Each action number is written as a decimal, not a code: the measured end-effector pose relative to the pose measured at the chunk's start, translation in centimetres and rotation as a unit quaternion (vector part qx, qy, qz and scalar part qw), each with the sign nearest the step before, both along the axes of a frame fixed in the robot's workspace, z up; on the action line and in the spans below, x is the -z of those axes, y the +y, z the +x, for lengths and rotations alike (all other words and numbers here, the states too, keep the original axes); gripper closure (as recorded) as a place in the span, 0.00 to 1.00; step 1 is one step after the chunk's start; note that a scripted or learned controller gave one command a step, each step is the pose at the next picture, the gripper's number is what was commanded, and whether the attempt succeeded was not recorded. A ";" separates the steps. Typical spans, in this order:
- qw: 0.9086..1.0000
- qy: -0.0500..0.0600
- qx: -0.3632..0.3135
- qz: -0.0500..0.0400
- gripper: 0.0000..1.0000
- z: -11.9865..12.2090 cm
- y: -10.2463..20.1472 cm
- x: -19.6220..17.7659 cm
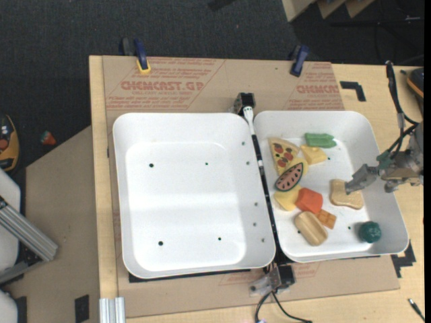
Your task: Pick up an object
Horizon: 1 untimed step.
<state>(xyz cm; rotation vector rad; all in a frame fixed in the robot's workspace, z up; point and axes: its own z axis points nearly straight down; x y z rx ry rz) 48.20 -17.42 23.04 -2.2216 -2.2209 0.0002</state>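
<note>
Pincer sits low over the right bin, tip at the tan toast slice; can't tell its opening or whether it grips anything. You'd best centre on the slice, clear of the green ball, then close.

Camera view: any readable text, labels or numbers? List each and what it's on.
"CHEMCAST. G.P" (roughly; letters are blurry), red print on the brown board behind the left bin.
A second red print on the board behind the right bin, partly cut off and too blurred to read.
No text readable on the toy food or gripper.
</note>
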 end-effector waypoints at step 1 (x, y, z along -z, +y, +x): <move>1.000 0.002 -0.002 0.001 0.00 -0.4 5.8 14.5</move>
